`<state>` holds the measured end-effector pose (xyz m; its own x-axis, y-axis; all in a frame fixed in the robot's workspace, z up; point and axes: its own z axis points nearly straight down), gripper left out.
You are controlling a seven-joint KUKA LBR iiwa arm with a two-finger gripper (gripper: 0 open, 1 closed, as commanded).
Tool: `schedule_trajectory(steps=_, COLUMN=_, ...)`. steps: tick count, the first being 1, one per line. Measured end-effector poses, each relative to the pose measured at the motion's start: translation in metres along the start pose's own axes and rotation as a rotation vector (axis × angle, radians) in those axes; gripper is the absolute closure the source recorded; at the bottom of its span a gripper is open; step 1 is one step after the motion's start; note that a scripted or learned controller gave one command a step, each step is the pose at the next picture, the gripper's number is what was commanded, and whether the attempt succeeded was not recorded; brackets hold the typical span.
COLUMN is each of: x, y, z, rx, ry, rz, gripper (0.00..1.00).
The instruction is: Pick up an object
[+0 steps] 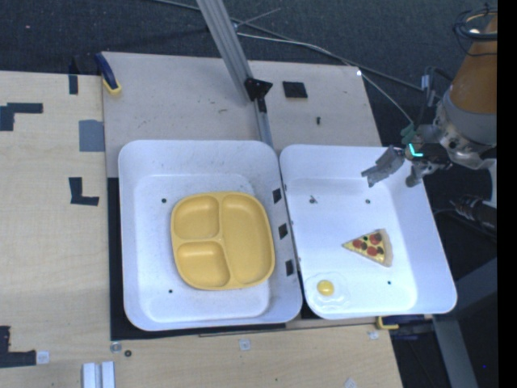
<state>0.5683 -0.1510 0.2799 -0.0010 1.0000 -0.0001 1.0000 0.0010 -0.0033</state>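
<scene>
Down at the near edge of the right bin (pixel 420 241) sits a fried egg (pixel 325 288), white with a round yellow yolk, close to the bin's front left corner. Up and to the right of it lies a pizza slice (pixel 371 246), its point aimed toward the left bin, its crust toward the bin's right wall, red rounds on top. Egg and slice lie apart from each other on the white floor.

Beside them, the left bin (pixel 141 217) holds a yellow plate (pixel 221 239) with three compartments, one long and two smaller; it lies flat near the bin's middle.

My claw (pixel 396 166) hangs over the far right corner of the right bin, well back from the slice and farther still from the egg. One grey finger (pixel 381 166) points left and down over the bin's floor, the other shows darker at the bin's right rim, and there is a clear gap between them: they stand apart with nothing in between. A small teal light glows just above them. My arm (pixel 475 87) comes in from the right, its orange band above the grey wrist.

Behind the bins a grey metal pole (pixel 230 43) runs slantwise down to the gap between them, and a blue and yellow clamp (pixel 107 74) sits at the bench's far left corner.
</scene>
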Motion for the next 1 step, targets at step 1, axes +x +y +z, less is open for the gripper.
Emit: schedule_trajectory(steps=1, x=0.0, y=0.0005, z=-0.0008, rx=-0.002, ry=-0.001, rz=0.0, gripper=0.0)
